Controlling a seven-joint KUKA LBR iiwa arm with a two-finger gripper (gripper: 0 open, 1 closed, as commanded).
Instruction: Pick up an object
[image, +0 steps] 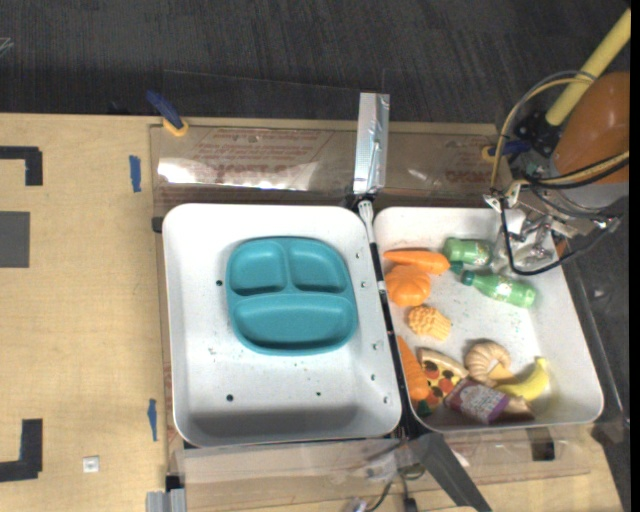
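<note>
Jaws blurred above green bottle, their grip unreadable

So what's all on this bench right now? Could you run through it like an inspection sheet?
Surface: wooden bench with two white bins, left bin and right bin, side by side.
Job's things: in the right bin, toy food: carrot, green bottle, corn, banana, pizza slice.
Clutter: teal divided plate in the left bin.
Grippers: gripper over the right bin's far corner, nothing seen between its fingers.
Cables: black and yellow ones looped by the wrist.
Surroundings: blue tape marks, dark floor.
</note>
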